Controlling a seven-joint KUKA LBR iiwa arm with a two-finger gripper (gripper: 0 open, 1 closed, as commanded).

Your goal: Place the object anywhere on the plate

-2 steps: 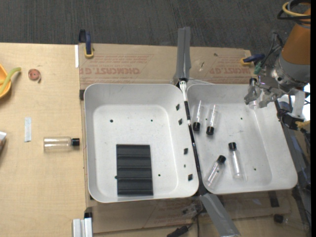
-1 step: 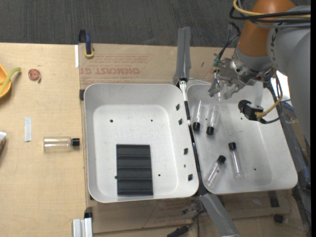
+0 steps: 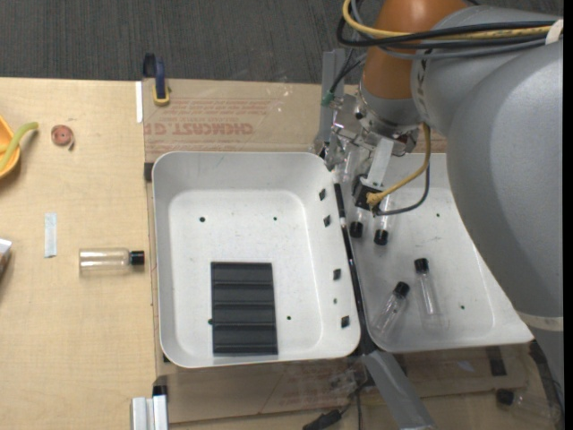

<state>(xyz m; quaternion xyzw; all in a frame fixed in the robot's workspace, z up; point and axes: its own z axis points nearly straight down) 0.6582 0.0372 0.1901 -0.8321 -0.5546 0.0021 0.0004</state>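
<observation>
The arm is reaching in over the right bin [image 3: 466, 325] and is holding its pincer [image 3: 368, 232] low beside the wall that this bin is sharing with the left bin [image 3: 179, 240]; the two black fingertips [image 3: 355, 229] are standing apart, spread, and nothing is showing between them, so the pincer is carrying nothing. Two clear vials with black caps are lying on the bin floor nearer the view's front edge than the pincer and a little toward the arm's side of it, apart from the fingertips; since the task is not naming its object, either could be the one meant. The nearer vial [image 3: 393, 301] is lying at a slant, its cap pointing up toward the pincer and its body trailing toward the front edge; the farther vial [image 3: 425, 290] is lying just beside it, on the side away from the pincer, running almost straight front to back with its cap also turned toward the pincer. Both long axes are running roughly along the line from pincer to vial, so the fingers would probably be needing to close across that line. The plate [image 3: 242, 308], a dark ribbed slab, is lying in the left bin, across the shared wall from the pincer and toward the front edge; a third vial [image 3: 109, 259] is lying on the bench [image 3: 81, 348], well beyond the plate from the pincer.
</observation>
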